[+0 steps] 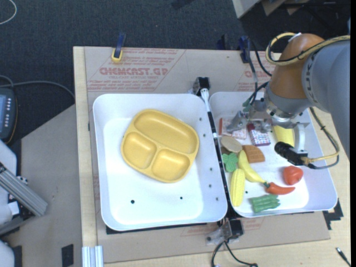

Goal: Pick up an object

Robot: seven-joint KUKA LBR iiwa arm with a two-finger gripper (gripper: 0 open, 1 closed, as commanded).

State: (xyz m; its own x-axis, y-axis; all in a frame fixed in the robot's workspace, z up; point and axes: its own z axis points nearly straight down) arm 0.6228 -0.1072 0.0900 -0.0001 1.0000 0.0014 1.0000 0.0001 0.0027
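Observation:
The right bin (325, 191) holds several toy foods: a banana (251, 170), a corn cob (237, 187), a green leafy piece (230, 162), a green pod (264, 203), a red tomato (292, 174), a red chili (278, 189), a brown slab (254, 153), a tan rounded piece (231, 144), a yellow block (284, 135) and a red-and-white pack (258, 136). My gripper (248, 119) hangs low over the back of this bin, just above the pack and the tan piece. Nothing shows between its fingers.
The left bin (111, 188) carries a yellow divided plate (161, 144). A black clamp (201, 85) sits at the back between the bins, another (231, 227) at the front. The arm's wrist and cables (289, 82) overhang the right bin's back right.

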